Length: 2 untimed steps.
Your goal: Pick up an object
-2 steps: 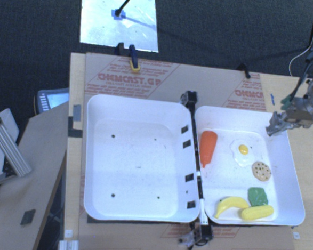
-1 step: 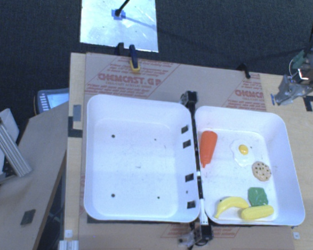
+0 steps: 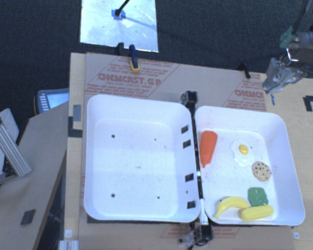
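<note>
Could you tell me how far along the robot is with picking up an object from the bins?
Nothing looks done yet. The carrot, fried egg, cookie, green piece, banana and yellow piece all lie in the right bin. The pincer hangs above the bench beyond that bin's far edge, with nothing visible in it. Left: reach into the bin, grasp one item, lift it.

A robot gripper (image 3: 272,82) hovers beyond the far rim of the right bin (image 3: 284,131), which holds a carrot (image 3: 207,147), fried egg (image 3: 242,153), cookie (image 3: 261,171), banana (image 3: 229,205) and green piece (image 3: 257,195).
</note>
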Available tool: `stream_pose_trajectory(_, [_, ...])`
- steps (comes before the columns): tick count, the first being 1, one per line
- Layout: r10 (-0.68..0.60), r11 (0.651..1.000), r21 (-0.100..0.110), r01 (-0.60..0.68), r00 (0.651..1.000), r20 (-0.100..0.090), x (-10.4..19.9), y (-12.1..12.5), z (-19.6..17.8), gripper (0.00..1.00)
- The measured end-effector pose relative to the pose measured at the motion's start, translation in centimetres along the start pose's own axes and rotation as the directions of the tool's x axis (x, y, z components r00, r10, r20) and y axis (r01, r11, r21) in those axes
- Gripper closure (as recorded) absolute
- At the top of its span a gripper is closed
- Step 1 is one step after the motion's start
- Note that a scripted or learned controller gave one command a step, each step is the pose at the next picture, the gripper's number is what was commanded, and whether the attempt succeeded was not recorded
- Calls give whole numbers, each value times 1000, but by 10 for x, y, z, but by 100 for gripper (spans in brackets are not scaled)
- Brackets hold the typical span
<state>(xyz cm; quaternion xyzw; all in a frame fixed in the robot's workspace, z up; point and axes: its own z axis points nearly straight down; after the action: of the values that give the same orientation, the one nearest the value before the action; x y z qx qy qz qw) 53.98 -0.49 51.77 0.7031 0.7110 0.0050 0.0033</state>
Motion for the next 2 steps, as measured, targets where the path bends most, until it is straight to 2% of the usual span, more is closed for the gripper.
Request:
stream_pose_trajectory(1, [-1,1000,8,1,1000,-1,92,-34,-19,100])
stream_pose_trajectory(2, [3,1000,9,-3,1000,0,138,-34,-17,100])
